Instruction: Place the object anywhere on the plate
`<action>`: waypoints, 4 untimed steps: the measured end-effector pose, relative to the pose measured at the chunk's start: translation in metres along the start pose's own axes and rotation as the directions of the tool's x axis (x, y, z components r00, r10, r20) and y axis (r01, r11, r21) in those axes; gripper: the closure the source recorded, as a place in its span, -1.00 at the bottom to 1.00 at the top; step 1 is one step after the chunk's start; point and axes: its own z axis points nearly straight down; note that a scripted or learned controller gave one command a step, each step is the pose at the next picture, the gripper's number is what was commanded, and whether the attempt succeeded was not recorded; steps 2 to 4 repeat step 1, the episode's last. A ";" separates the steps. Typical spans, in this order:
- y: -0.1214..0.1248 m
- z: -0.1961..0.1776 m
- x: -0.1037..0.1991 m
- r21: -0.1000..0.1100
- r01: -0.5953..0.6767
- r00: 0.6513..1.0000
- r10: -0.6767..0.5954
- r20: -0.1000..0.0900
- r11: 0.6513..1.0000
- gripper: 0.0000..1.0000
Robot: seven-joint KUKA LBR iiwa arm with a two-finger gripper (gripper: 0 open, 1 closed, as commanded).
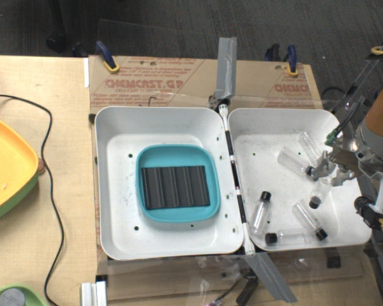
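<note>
A teal plate (175, 155) with a dark ridged centre lies in the middle of the left bin (112, 171). Several clear vials with black caps lie in the right bin (255, 129): one (260, 212) near its left side, one (284, 238) along the front wall, one (308, 220) at the front right, and two (293, 160) towards the back right. My gripper (320, 171) hangs low over the right side of this bin, among the back-right vials. A small dark cap (315, 203) sits just in front of it. Nothing can be seen held.
A yellow dish (6, 171) stacked on a green one sits on the wooden bench at far left, with a black cable (51, 190) running beside it. Cardboard (153, 81) clamped behind the bins forms the back edge. The arm's body stands at the right edge.
</note>
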 end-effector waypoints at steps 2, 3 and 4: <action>0.000 0.000 0.000 0.000 0.000 1.000 0.000 0.000 1.000 -1.00; 0.000 0.000 0.000 0.000 0.000 1.000 0.000 0.000 1.000 -1.00; 0.000 0.000 0.000 0.000 0.000 1.000 0.000 0.000 1.000 -1.00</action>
